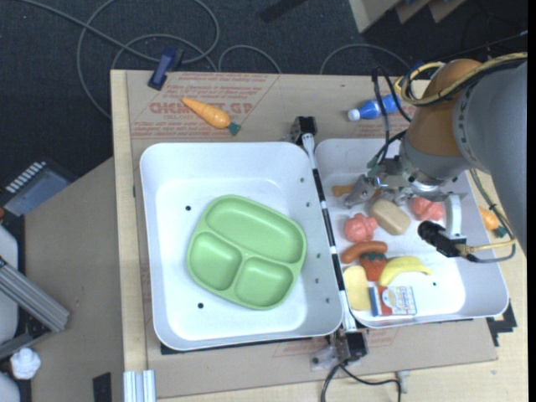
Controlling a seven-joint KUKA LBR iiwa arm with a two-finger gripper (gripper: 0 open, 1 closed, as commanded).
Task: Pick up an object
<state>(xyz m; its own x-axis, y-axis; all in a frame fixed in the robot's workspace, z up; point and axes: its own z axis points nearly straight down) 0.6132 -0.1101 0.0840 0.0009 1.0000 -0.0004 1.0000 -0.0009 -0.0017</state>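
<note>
Toy foods [381,254] in right bin [477,296]

Partly hidden under the arm [469,115] — the right bin's [477,296] far corner; too blurred to judge — the hand [387,193].

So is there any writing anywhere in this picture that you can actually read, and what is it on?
"CHICKEN" (a guess; the rest is blurred), large red print on the cardboard sheet under the bins.
Smaller red lines above and below it: too blurred to read.
Small carton in the right bin: printed label, too small to read.

Dark carpet [67,82] — looping cables [126,23]
</note>
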